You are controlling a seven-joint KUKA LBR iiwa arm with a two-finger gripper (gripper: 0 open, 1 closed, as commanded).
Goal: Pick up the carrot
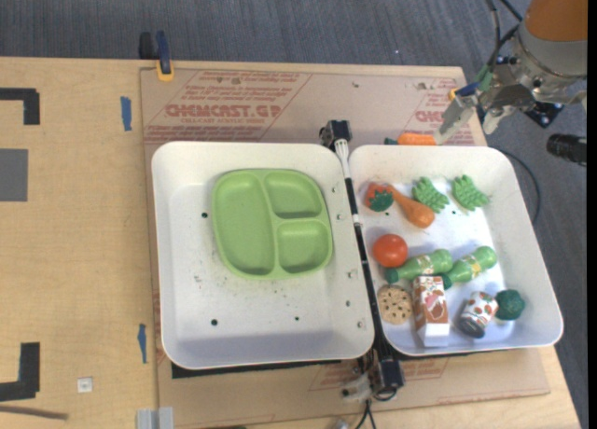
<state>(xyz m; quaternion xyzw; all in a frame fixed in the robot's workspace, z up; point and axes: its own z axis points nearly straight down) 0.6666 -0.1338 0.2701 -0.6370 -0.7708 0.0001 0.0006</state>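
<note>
The carrot [411, 206] is orange with a leafy green top and lies at a slant in the upper left part of the right bin [527, 231]. My gripper [471, 119] hangs above the cardboard just beyond the bin's far rim, up and to the right of the carrot and well apart from it. Its two fingers [451, 120] are spread open with nothing between them.
Around the carrot lie a red-and-green fruit [377, 197], a green leafy piece [469, 192], a tomato [390, 250], two green pieces [446, 265], a cookie [394, 304], a carton [430, 311], a can [476, 313] and broccoli [509, 303]. The left bin [177, 259] holds a green divided plate [272, 222].
</note>
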